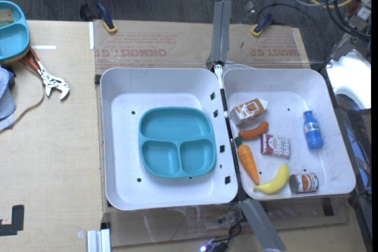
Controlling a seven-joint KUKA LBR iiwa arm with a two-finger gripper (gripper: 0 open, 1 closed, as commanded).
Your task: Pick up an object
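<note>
Camera view, looking down at slant: two white bins side by side on bench. Left bin (118,186) holds teal divided tray (176,141), lying flat near centre. Right bin (336,121) holds small items: brown carton (248,110) at upper left, sausage (253,130) just below it, carrot (247,162) beside divider, red-white box (276,145) mid-bin, banana (273,180) near front wall, can (303,183) on its side just right of banana, blue bottle (312,130) toward right wall. Wrench (52,83) on bench at left.

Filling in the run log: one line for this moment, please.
stage: pre-grasp | right bin: carrot, banana, bottle, can | left bin: tray
</note>
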